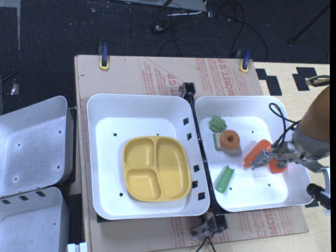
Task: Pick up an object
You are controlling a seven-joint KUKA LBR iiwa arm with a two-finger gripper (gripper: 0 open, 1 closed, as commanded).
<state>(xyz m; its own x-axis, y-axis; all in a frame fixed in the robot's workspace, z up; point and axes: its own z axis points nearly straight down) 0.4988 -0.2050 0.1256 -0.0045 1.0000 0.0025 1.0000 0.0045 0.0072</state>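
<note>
Spreading across a dark cabled floor [47, 30], the cardboard-topped worktop [136, 77] carries two white bins; the left bin [105, 114] holds a yellow divided plate [156, 169]; the right bin [252, 193] holds a donut [229, 139], a green stick [224, 178] and an orange carrot [256, 151]; the arm [315, 135] reaches in low from the right, gripper [258, 163] touching that carrot, its grip impossible to tell.

The grey KUKA arm with its orange band [318, 114] reaches in low from the right, wrist bent toward the right-hand shallow white bin [294, 193]. Its two-finger gripper [255, 163] sits over that bin's middle, fingertips pointing left, with a black cable looping up from the wrist above it.
</note>
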